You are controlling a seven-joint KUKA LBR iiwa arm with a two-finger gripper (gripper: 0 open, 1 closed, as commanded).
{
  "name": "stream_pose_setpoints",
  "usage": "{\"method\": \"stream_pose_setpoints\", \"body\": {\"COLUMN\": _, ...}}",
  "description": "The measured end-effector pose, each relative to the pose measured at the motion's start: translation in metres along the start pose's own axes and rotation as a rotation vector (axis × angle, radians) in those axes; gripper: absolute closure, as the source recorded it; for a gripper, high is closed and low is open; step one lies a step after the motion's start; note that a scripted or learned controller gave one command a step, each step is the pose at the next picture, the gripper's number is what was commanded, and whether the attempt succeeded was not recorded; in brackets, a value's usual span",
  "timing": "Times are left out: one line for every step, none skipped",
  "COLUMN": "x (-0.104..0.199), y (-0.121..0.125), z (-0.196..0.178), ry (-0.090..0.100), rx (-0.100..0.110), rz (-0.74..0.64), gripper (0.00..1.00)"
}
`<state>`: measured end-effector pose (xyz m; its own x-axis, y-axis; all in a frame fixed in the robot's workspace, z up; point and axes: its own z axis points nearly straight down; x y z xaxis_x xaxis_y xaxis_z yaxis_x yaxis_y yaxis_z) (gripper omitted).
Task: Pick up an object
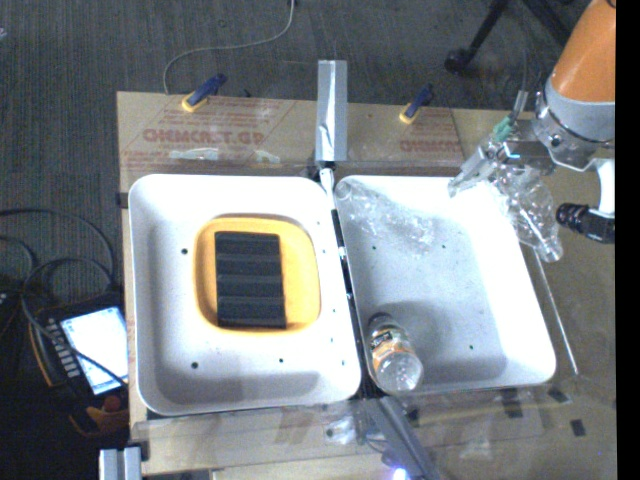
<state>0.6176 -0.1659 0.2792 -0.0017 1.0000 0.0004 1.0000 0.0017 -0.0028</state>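
1. Dark carpeted floor surrounds the desk (300,133), whose brown cardboard top carries red printed lettering too faint to read.
2. Nearest, at the left edge on the floor, one lit tablet-like screen (92,346) lies among black cables.
3. Two white bins sit side by side on the desk. At the near left corner of the right bin (500,353), one clear plastic bottle (393,355) lies on its side against the wall, its label yellowish and unreadable.
4. One yellow tray (306,278) holding one black ribbed block (250,280) rests in the middle of the left bin (160,298).
5. One crumpled clear plastic sheet (395,220) lies at the far left of the right bin.
6. Over the right bin's far right corner hangs the gripper (520,183), with clear plastic bunched around it; I cannot tell its state.
7. Two blue-and-yellow clamps (203,92) sit at the far edge.
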Motion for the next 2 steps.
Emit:
{"method": "stream_pose_setpoints", "body": {"x": -0.054, "y": 0.0, "z": -0.096, "ry": -0.004, "rx": -0.002, "rz": 0.131, "gripper": 0.0}}
{"method": "stream_pose_setpoints", "body": {"x": 0.002, "y": -0.028, "z": 0.138, "ry": 0.0, "rx": 0.002, "rz": 0.346, "gripper": 0.0}}
